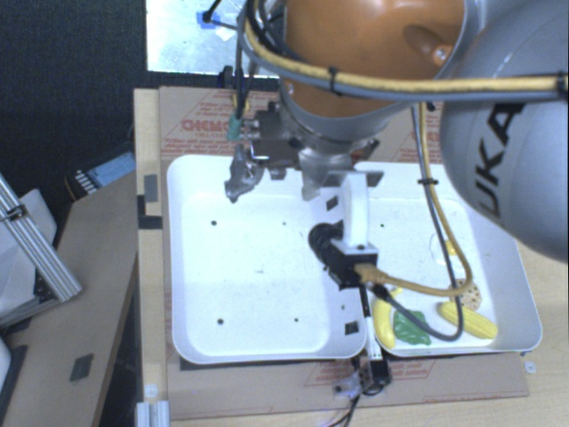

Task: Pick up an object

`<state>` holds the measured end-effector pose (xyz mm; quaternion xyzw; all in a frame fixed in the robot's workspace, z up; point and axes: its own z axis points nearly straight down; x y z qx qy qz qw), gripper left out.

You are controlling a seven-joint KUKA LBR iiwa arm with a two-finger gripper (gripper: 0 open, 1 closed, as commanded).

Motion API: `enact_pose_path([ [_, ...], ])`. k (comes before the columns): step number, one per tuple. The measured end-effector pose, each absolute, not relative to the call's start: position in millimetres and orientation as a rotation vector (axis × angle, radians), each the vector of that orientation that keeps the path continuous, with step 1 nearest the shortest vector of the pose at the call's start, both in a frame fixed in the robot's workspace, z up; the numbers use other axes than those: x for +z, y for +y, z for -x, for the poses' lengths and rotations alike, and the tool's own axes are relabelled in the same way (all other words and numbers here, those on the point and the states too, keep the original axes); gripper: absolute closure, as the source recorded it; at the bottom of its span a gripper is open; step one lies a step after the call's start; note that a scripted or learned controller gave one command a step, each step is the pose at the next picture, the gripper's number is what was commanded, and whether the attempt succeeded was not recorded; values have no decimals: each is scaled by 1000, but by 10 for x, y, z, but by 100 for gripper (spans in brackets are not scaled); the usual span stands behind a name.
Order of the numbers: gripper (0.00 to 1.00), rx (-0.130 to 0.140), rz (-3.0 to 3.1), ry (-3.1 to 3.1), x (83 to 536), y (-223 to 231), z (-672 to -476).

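Open left bin (pixel 258 274); cluttered right bin (pixel 498 265).

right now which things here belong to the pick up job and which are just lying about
For the job:
- hand, above the left bin
- yellow pieces and green piece in the right bin

Lying about:
- blue item left of the bins
- cardboard sheet under the bins

Grey arm (pixel 507 140), orange band (pixel 373 25), yellow cable (pixel 400 83), black lettering
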<state>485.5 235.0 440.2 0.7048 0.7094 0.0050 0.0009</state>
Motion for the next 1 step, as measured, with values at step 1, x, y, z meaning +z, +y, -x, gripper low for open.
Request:
enact_pose_path([
  [1,0,21,-2212,2224,5416,2344,-5062],
])
